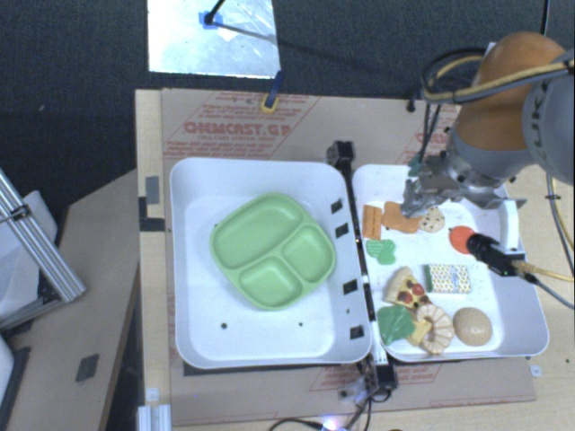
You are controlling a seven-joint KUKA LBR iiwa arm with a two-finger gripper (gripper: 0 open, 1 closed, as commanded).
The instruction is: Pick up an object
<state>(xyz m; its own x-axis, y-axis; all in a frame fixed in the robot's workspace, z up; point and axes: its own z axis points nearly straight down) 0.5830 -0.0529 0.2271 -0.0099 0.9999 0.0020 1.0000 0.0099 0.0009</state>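
Fingers: the fingers (420, 203) hang low over the far part of the right bin; I cannot tell if they are apart or pressed together, and I see nothing held between them.
Nearest thing: an orange toy piece (402, 217) lies right under the tips, with a round cookie (432, 220) just beside it.
Which way it lies: the orange toy piece stretches sideways across the bin, and most of it sits to the left of the tips.
Right bin: the right bin (530, 317) is crowded with a carrot-like stick (371, 221), a green leaf (381, 250), a red round thing (462, 237), a pizza slice (406, 288), a patterned block (447, 278), a tan ball (473, 325) and a ringed shell-like toy (435, 327).
Left bin: the left bin (199, 330) holds a green tray (273, 250) with three empty dips.
My guess: going straight down looks like the next step, but the cookie is close and could get bumped.
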